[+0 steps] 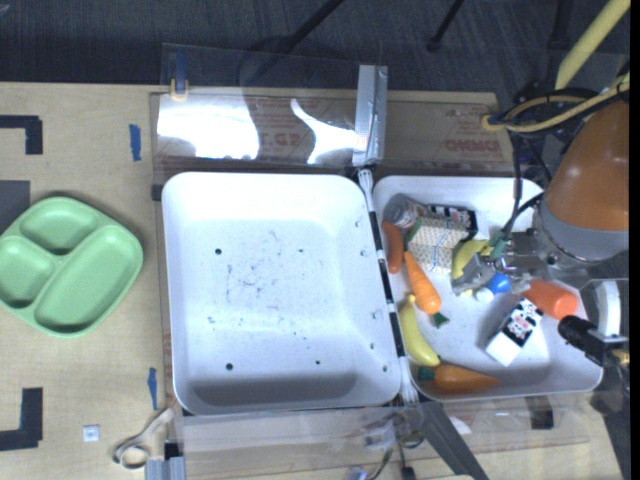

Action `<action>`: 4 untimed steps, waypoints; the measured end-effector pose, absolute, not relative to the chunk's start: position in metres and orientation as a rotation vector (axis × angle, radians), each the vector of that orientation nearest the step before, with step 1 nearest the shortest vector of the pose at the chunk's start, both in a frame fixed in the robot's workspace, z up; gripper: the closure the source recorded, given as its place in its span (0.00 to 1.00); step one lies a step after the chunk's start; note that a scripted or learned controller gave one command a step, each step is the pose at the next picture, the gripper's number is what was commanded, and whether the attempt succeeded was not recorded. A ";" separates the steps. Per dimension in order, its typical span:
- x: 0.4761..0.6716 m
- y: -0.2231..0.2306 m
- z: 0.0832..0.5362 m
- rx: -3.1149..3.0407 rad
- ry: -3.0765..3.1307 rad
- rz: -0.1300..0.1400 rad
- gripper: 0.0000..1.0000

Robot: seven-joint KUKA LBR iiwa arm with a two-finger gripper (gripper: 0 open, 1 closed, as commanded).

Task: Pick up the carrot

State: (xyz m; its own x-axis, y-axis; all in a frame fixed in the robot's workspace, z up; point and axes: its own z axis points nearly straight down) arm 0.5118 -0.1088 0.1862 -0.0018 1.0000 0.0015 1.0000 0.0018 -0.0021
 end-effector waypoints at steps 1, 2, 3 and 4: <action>0.512 -0.109 0.186 -2.218 -2.222 0.001 0.00; 0.544 -0.103 0.108 -1.975 -2.460 -0.024 0.00; 0.527 -0.101 0.087 -1.859 -2.537 -0.007 0.00; 0.529 -0.102 0.098 -1.866 -2.538 -0.011 1.00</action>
State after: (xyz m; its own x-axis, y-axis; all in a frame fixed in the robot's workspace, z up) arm 0.5286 -0.1023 0.0978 -0.2983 0.9545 -0.0031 0.9544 0.2983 0.0106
